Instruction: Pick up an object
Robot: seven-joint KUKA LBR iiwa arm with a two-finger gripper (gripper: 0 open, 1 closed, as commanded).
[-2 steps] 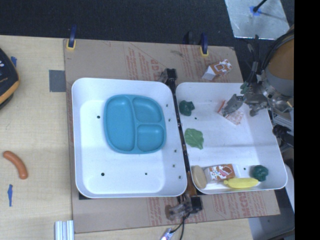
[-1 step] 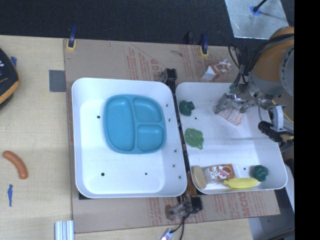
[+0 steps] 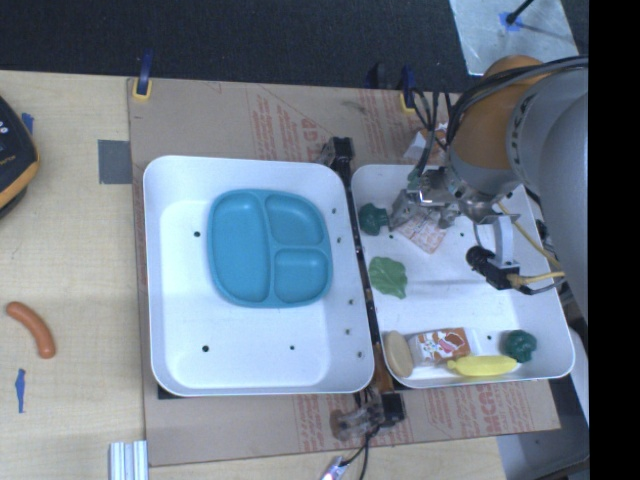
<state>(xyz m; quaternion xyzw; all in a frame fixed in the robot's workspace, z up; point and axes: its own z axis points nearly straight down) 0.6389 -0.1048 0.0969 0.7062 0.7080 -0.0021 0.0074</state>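
Observation:
My gripper (image 3: 422, 206) hangs low over the back left part of the right bin (image 3: 545, 318), at the end of the grey arm with its orange band (image 3: 490, 128). Just below it lies a pale, pinkish flat packet (image 3: 432, 234). A small dark green piece (image 3: 373, 217) sits to its left by the bin wall. A light green leafy piece (image 3: 388, 276) lies further forward. Along the front wall lie a beige piece (image 3: 398, 353), a snack packet (image 3: 441, 345), a yellow banana (image 3: 484, 366) and a dark green broccoli (image 3: 519, 344).
The left bin (image 3: 180, 348) holds a blue divided plate (image 3: 270, 246). A sausage (image 3: 32, 328) lies on the bench at the far left. Cables and a black fitting (image 3: 490, 265) trail from the arm over the right bin's right half.

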